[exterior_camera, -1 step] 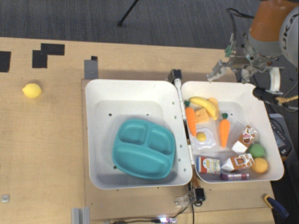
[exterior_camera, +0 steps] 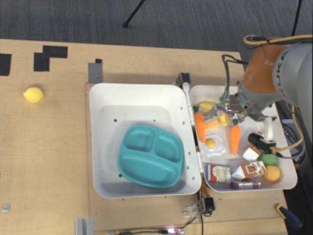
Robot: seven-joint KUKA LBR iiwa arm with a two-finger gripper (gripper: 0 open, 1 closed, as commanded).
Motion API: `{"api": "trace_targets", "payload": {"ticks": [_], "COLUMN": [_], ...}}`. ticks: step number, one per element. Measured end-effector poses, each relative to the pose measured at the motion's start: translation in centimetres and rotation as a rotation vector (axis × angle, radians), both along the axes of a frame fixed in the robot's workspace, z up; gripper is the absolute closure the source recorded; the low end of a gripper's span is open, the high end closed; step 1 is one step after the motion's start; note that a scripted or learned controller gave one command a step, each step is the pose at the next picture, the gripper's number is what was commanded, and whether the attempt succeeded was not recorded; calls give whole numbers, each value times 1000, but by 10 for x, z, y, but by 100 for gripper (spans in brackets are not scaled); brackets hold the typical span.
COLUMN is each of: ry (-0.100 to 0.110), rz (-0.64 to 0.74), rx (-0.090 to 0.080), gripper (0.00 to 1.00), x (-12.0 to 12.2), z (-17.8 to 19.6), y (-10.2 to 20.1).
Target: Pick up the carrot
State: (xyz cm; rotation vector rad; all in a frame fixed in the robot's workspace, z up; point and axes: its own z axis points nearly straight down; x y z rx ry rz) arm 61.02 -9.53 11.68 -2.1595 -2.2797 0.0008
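While the gripper (exterior_camera: 234, 112) hangs just above a carrot (exterior_camera: 235, 138) at three o'clock, its grip cannot be told.

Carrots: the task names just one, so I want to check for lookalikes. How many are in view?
2, both in the right bin. One carrot lies along its left wall; the other carrot lies mid-bin, just below the gripper. More may be hidden under the arm.
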Motion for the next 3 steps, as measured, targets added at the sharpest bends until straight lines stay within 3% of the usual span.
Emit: {"api": "trace_targets", "payload": {"ticks": [1, 2, 3], "ry": [-6, -12, -7], "rz": [119, 120, -81], "rx": [-1, 0, 0], "gripper": [0, 100, 100], "x": [-26, -24, -33], "z": [-30, -18, 122], "y": [-27, -26, 30]}}
